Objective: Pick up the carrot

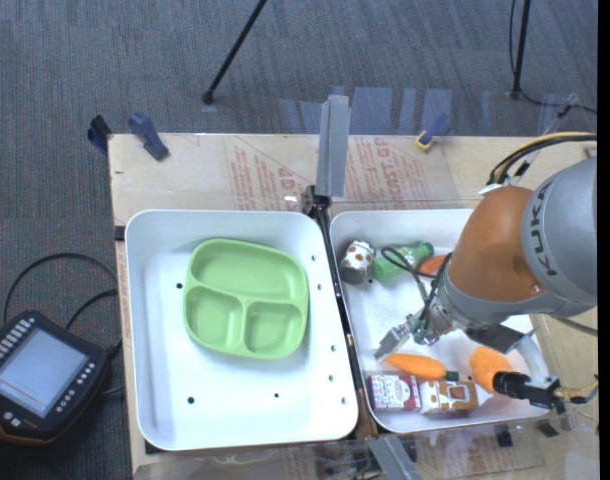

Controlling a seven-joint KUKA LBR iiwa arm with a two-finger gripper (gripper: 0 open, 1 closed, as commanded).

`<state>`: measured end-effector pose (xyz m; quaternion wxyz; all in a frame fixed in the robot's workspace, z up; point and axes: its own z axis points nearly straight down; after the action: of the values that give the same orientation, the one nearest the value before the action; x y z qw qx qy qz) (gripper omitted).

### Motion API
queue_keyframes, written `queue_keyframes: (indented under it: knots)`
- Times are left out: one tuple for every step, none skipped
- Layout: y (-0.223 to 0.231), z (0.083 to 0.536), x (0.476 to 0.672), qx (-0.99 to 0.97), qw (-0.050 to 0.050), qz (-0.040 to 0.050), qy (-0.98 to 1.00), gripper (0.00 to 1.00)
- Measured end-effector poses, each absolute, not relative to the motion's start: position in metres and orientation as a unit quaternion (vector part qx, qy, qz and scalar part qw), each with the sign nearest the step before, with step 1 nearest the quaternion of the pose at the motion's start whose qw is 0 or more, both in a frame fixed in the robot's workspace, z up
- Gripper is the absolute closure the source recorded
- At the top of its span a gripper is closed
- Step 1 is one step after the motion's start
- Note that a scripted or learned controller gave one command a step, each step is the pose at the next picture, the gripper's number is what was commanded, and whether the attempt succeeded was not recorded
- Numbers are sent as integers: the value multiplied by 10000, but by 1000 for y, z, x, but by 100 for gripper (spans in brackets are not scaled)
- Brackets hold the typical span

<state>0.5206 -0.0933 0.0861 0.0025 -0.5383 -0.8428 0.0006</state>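
- Closest to the lens sat a red-and-white carton, lying flat along the near wall of the right bin.
- Just behind it lay the carrot, on its side and running across the bin. It was so close to the carton that I couldn't call whether the two touched.
- And the claw hung right by the carrot's left end, slanting down from the right! Whether it was open or closed could not be made out from up there, and nothing showed in its grip.
- I read this as the approach: the claw had lined up over the target and the lift was not yet done.
- The arm leaned in low from the right, its grey and orange bulk covering the middle of that bin, most likely because the carrot lay so near the front wall.
- An orange lump sat just right of the carrot, partly under the arm. With the same colour so close by, it looked like an easy wrong pick.
- The carton looked like the other hazard: tight against the carrot's near side, it left little room for a clean close.
- At the far end a small white ball with red and green marks rested beside a green thing, well apart from the action.
- Across the divide, the left bin carried only a green divided plate, which had no part in this job.
- Both bins stood side by side on the desk.
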Motion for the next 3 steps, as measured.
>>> queue_keyframes:
  knots:
    - [-89,86,475,-5764,27,8,-8172,0]
    - [-16,186,482,-4941,16,7,-8694,0]
    - [-106,116,475,-3557,23,-1,-9346,0]
